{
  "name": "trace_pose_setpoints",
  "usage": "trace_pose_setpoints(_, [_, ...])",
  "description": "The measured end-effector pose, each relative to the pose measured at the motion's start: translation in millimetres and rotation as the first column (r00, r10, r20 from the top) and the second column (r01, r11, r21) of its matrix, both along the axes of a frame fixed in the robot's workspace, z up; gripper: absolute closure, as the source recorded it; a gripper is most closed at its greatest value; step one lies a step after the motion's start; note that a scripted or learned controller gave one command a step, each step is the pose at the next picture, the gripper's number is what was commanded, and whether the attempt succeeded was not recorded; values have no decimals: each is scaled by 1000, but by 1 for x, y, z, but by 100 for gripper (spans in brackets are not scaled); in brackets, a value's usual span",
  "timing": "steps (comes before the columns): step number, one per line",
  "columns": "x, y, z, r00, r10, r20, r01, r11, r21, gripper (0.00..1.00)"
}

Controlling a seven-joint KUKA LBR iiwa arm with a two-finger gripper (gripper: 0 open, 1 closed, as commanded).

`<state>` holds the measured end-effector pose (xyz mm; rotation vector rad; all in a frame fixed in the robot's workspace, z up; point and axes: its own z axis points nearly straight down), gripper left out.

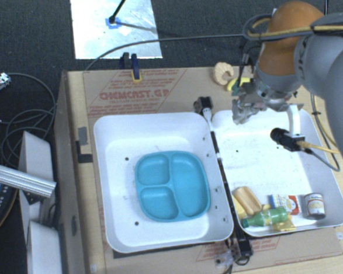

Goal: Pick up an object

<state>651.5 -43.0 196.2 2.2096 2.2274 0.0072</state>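
My pincer [242,115] hangs over the far edge of the right shallow white bin [260,150] — spread or pressed together, I cannot tell. Well below it, at the bin's near edge: tan cylinder [246,200], green plastic bottle [266,217], small labelled can [314,205]. Down-left of it, a blue divided plastic tray [172,183] sits in the left bin [117,160].

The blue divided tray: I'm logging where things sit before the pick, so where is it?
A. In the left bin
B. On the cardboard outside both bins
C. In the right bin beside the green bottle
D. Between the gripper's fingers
A: the blue divided tray lies flat on the floor of the left bin, while the green bottle lies in the right bin.
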Motion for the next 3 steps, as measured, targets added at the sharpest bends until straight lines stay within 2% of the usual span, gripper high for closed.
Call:
trace_pose_setpoints(1, [18,13,-11,1000,-2,-3,2,1000,0,100])
trace_pose_setpoints(2, [18,17,-3,1000,-2,-3,2,1000,0,100])
trace_pose_setpoints(3, [18,39,17,1000,-2,-3,2,1000,0,100])
